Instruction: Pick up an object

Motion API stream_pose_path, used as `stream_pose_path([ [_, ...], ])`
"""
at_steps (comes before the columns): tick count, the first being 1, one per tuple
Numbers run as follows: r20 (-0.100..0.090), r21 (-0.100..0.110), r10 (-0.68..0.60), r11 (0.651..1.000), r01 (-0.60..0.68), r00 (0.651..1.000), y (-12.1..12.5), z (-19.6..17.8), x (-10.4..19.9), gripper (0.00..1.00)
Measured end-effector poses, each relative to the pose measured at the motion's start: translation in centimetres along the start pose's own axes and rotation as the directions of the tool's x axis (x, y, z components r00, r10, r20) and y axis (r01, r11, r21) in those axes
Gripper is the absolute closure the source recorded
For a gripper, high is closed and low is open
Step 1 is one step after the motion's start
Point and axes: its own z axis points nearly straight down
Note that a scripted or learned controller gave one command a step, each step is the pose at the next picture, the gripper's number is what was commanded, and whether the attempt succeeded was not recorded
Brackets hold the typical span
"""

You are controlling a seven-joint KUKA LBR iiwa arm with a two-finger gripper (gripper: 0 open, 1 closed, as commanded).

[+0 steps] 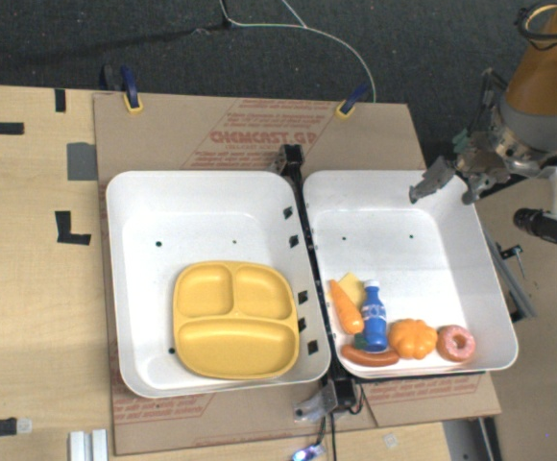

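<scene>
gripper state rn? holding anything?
Gripper: open, holding nothing, above the far right edge of the right bin, apart from the toys.

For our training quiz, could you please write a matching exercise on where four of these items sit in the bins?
Things:
1. yellow plastic divided tray
2. pink frosted toy doughnut
3. blue toy bottle
4. orange toy pumpkin

Places:
A. between bottle and doughnut
B. left bin
C. right bin's near right corner
D. just right of the orange toy carrot

Pairs: 1-B, 2-C, 3-D, 4-A
</scene>
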Motion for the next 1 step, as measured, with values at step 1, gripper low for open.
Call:
stream_pose_path([
  [1,0.003,-0.013,-0.004,1.0,0.004,1.0,0.26,-0.83,0.06,0.0],
])
